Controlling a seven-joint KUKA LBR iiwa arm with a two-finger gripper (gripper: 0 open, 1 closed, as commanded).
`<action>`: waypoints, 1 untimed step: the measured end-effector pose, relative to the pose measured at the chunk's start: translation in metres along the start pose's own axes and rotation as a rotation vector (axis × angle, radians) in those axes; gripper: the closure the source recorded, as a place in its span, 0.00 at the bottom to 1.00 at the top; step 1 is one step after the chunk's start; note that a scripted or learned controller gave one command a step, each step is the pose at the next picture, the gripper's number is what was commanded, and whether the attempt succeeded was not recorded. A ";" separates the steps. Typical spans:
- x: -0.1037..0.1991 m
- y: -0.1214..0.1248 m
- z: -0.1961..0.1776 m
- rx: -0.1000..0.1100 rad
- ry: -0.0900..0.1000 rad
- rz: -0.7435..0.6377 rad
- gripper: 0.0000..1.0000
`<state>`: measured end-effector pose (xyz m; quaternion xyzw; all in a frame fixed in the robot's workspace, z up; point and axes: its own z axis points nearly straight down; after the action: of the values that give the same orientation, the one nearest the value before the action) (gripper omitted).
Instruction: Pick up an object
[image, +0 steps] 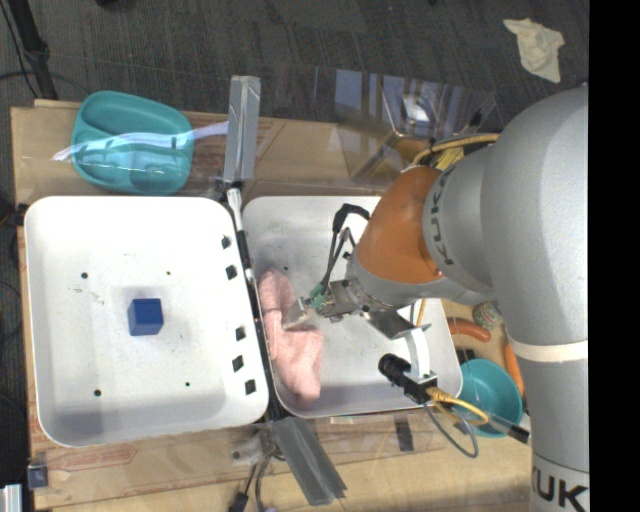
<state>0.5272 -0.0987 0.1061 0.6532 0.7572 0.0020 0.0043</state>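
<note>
The arm (520, 250) comes in from the right and bulks over the right half of the right bin (300, 215), its orange band (400, 235) hanging above the bin's middle. Below the band the gripper (300, 318) reaches leftward and down, its tip touching the right edge of a pink cloth (290, 345). How the gripper itself is set cannot be told at this size, and no part of the cloth can be seen lifted.

The pink cloth lies crumpled along the left wall of the right bin, running from the middle of that wall toward the near left corner. It is pressed close to the divider between the two bins, where a row of small black clips (238, 305) sits on the rim. A black cable (340, 225) loops off the wrist just above the gripper, and a black cylindrical fitting (400, 372) with a yellow lead juts out near the bin's near right corner.

In the left bin (60, 260) a small blue cube (146, 316) stands alone near the middle, well apart from all walls.

Outside the bins, a teal dustpan-like scoop (130, 140) rests on the bench beyond the left bin's far edge, and a teal bowl (495, 395) sits to the right of the right bin, partly under the arm. A crumpled pale rag (535, 45) lies on the dark floor at the far right.

Bare floor in the right bin shows along its far left part and along the near edge, right of the cloth.
</note>
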 end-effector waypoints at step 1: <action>-0.035 0.092 0.015 0.011 0.004 0.169 0.00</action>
<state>0.6235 -0.1202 0.0919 0.7148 0.6993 -0.0005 -0.0007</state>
